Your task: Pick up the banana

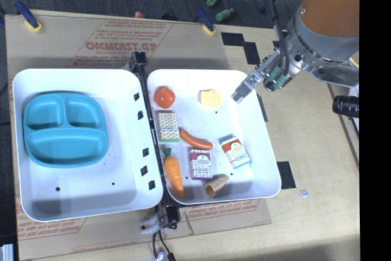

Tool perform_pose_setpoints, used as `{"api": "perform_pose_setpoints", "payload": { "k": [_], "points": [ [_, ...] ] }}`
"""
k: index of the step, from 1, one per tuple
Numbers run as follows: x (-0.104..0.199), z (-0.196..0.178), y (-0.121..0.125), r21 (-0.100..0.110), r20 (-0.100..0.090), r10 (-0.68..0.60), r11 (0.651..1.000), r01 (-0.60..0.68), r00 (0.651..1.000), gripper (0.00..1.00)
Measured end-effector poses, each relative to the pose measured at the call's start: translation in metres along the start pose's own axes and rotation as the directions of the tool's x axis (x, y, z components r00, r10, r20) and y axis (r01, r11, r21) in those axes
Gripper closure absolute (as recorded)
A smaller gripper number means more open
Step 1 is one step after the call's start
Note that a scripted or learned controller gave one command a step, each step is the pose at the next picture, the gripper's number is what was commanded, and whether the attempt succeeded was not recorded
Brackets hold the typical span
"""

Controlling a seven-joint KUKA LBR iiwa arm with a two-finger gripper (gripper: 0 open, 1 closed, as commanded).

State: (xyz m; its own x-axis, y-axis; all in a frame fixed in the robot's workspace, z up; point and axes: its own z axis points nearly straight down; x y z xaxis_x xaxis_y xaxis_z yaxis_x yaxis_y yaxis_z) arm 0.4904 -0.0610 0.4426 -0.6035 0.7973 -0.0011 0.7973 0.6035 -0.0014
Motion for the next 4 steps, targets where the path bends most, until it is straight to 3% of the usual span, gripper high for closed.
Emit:
{"api": "perform_pose_setpoints", "payload": {
  "k": [1,2,3,4],
  "points": [
    [0.015,0.171,0.041,0.002,-0.004,-0.104,0.995,0.104,0.995,1.0],
    [-0.105,0.067,-0.018,-0.001,0.001,-0.084,0.996,0.084,0.996,1.0],
    [-0.061,0.193,-0.017,0.0,-0.003,-0.17,0.985,0.17,0.985,1.0],
    [-0.119,0.106,0.038,-0.001,0.001,0.001,1.0,-0.001,1.0,1.0]
  ]
}}
